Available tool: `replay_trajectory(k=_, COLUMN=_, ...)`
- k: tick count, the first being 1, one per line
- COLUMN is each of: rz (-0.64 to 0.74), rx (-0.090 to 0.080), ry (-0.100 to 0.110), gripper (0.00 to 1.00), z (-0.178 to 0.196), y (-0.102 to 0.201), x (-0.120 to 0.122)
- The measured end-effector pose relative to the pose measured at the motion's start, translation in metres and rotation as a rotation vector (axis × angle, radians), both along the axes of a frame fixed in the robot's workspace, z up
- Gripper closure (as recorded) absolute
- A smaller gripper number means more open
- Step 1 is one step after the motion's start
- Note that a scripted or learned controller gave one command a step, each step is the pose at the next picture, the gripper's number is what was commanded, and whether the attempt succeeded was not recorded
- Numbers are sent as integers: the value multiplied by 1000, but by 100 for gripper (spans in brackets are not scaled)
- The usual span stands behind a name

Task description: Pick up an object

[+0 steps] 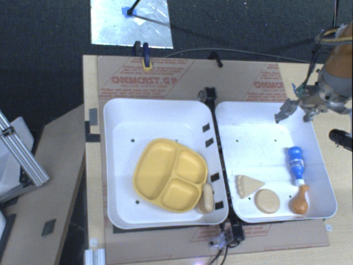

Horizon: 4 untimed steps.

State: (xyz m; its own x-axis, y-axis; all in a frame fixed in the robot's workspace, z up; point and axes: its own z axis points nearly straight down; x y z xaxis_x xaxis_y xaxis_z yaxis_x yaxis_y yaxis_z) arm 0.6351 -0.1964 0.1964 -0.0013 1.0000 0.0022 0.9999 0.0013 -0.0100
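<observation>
White plastic is what you have to work in: two shallow bins side by side on a brown board, the left bin point(118, 148) and the right bin point(259, 142). The largest thing is a yellow divided tray point(168, 175) in the left bin's near half, with a small tan roll point(207, 197) touching its right edge by the bin's near right corner.

In the right bin, along the right wall, lies a blue bottle point(295, 162) with a white cap, its long axis running roughly far to near, cap toward the near edge. Just beyond the cap is an orange pear-shaped piece point(299, 201) in the near right corner. Along the near edge sit a pale wedge point(248, 184) and a round tan biscuit point(267, 201), almost touching.

Your gripper point(295, 110) hangs over the right bin's far right corner with its fingers spread apart and nothing between them. The bottle is the closest candidate, I judge: it lies toward the near edge from the gripper, close to the same wall.

The board reads "CHEMCAST GP" in red; the bottle's label is too small to read.
</observation>
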Motion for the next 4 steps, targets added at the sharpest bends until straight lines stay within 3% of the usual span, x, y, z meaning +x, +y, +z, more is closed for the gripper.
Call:
replay_trajectory(k=1, rz=2, rx=-3, ry=-12, gripper=0, z=7, y=0, x=3)
replay_trajectory(k=4, rz=5, rx=-3, ry=-11, gripper=0, z=-113, y=2, x=7)
